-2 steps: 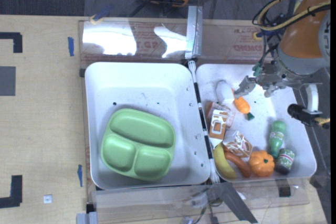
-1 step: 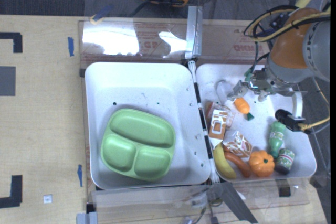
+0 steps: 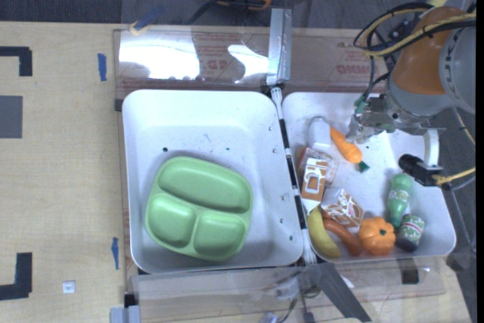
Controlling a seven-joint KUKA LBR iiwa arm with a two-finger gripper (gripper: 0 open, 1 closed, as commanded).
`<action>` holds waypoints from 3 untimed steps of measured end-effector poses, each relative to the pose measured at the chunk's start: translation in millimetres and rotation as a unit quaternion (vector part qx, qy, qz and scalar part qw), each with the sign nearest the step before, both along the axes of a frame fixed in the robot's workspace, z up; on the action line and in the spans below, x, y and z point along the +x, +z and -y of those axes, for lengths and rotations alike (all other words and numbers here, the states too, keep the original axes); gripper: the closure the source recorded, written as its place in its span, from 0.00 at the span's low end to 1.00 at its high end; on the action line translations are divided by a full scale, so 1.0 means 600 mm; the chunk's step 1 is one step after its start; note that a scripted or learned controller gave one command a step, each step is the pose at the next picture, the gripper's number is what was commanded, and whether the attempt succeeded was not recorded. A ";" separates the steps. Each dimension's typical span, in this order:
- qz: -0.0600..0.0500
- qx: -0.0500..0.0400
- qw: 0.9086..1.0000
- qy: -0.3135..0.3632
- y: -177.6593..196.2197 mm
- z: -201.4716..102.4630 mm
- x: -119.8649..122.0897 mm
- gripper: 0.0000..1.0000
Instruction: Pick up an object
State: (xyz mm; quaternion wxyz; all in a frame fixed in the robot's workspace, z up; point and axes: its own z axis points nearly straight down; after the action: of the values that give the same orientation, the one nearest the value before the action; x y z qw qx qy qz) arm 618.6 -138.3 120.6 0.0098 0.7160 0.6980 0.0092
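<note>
The right bin (image 3: pixel 423 163) holds several items. An orange carrot (image 3: pixel 345 145) with a green tip lies tilted near the bin's upper middle. My gripper (image 3: pixel 368 121) hangs over the bin's far side, just up and right of the carrot's upper end. Whether it touches the carrot is unclear. Below are a brown and white carton (image 3: pixel 317 174), a patterned snack bag (image 3: pixel 344 209), a yellow banana (image 3: pixel 321 233), a small orange pumpkin (image 3: pixel 376 234), a green bottle (image 3: pixel 398 195) and a dark can (image 3: pixel 411 231).
The left bin (image 3: pixel 151 117) carries a green divided plate (image 3: pixel 200 206). A metal divider (image 3: pixel 286 163) separates the two bins. A clear panel (image 3: pixel 197 57) stands behind them. The arm and its cables (image 3: pixel 423 49) crowd the right bin's far right corner.
</note>
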 end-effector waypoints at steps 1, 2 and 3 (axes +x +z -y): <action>-0.012 0.001 0.997 -0.071 -0.051 0.028 0.019 1.00; -0.011 0.001 0.997 -0.071 -0.050 0.028 0.019 0.00; -0.012 0.002 0.998 -0.060 -0.057 -0.071 -0.054 0.00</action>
State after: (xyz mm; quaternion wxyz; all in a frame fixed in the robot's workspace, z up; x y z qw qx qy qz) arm 586.0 -95.5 86.7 0.0007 0.7569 0.6535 0.0015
